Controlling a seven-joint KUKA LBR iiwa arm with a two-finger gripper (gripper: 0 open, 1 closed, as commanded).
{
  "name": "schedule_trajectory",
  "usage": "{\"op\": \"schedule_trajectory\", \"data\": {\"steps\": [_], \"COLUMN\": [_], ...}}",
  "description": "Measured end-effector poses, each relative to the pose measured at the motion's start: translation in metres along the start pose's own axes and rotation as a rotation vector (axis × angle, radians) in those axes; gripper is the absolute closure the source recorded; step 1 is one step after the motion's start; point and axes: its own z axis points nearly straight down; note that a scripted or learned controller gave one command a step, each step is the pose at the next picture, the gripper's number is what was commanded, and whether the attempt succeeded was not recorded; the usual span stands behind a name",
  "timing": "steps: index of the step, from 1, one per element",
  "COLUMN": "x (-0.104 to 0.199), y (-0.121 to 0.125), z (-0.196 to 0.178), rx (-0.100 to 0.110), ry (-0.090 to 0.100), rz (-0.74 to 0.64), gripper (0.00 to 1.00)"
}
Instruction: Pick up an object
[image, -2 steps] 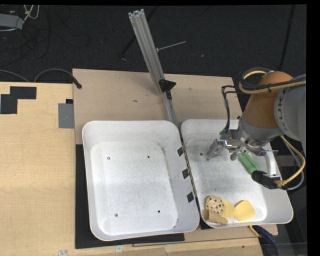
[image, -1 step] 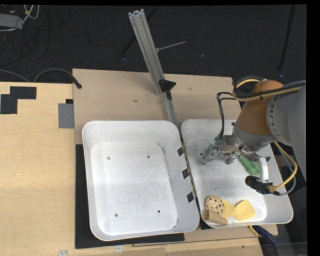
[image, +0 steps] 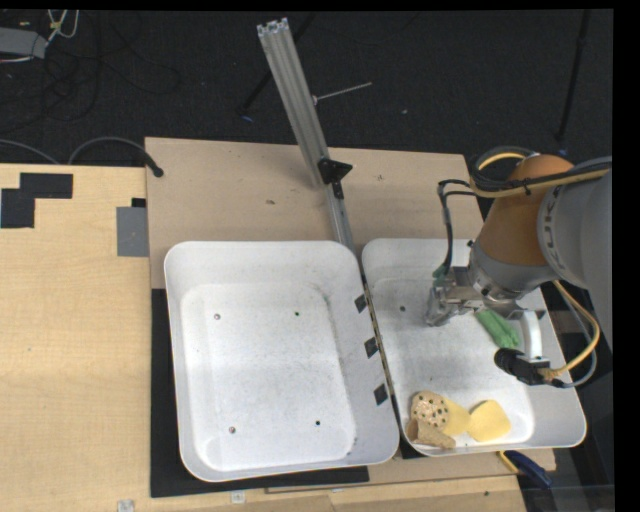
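The right white bin (image: 400, 265) holds a green object (image: 494, 328) near its right wall. At its front edge lie a pale yellow piece (image: 489, 422), a round speckled tan piece (image: 430, 407) and a small brown piece (image: 435, 434). My gripper (image: 441, 308) hangs low over the middle of this bin, just left of the green object. The grey wrist with its orange band (image: 515, 225) covers the bin's back right part. Nothing shows as held.
The left white bin (image: 190, 265) sits beside the right one, with black clips (image: 371, 346) along the shared rim. A slanted metal rail (image: 300, 110) rises behind the bins. Cables and a black part (image: 520, 366) hang off the wrist by the right wall.
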Motion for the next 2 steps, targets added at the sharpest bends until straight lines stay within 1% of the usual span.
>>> {"op": "schedule_trajectory", "data": {"steps": [1, 2], "x": [0.005, 0.003], "y": [0.006, 0.013], "z": [-0.046, -0.108], "rx": [-0.004, -0.007], "ry": [-0.001, -0.002], "rz": [-0.008, -0.008], "gripper": [1.00, 1.00]}}
